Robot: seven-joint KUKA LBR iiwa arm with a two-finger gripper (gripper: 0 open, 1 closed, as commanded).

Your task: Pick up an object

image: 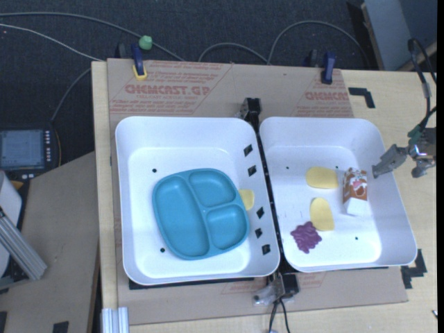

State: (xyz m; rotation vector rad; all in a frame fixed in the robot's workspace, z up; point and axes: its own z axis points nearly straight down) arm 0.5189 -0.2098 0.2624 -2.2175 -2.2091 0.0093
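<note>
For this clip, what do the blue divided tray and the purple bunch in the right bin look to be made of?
The blue tray looks like moulded plastic: one even colour, smooth rounded compartment walls, a soft sheen. The purple bunch seems to be a toy grape cluster, probably plastic or rubber, going by its lumpy surface and matte, uniform colour; too small to be sure.

Lab: clamped bench [208, 82], cables [229, 47]

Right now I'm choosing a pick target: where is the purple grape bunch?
The purple grape bunch lies in the right bin, toward its front left, just below-left of a yellow piece and near the divider.
</note>
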